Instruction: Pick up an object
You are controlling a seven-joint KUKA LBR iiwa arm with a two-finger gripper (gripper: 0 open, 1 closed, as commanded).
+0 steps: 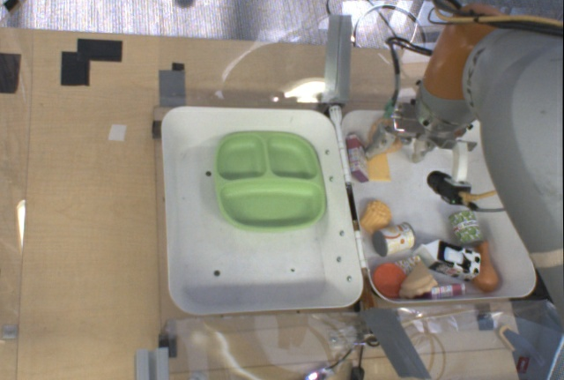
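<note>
— Where's the likely pick?

— The yellow slice (378,167), lying flat at the far end of the right bin (414,193), close to the wall the 2 bins share. The gripper (398,130) hangs just past it, towards the bin's far rim.

— Wide or narrow?

— I can't tell. The wrist blocks the view from here, and nothing shows in its grasp.

— What's next to the slice?

— A pink tube (356,154) just beside it, lying along the shared wall. Nearer us there's a waffle cone (374,213), then a small can (397,238) on its side, right by the cone.

— And the near end?

— Crowded. There's an orange dish (385,279) in the corner with a tan piece (419,282) resting against it. A black-and-white cow toy (462,260) sits beside those, with a carrot (487,274) next to it by the outer wall. A green patterned ball (465,225) lies just beyond the cow.

— The arm?

— The arm (511,87) comes in from the right, grey, with its orange band (454,52) above the wrist.

— And the other side?

— The left bin (189,193) carries 1 green divided plate (269,180), sitting flat, with 2 small compartments and 1 long one.
</note>
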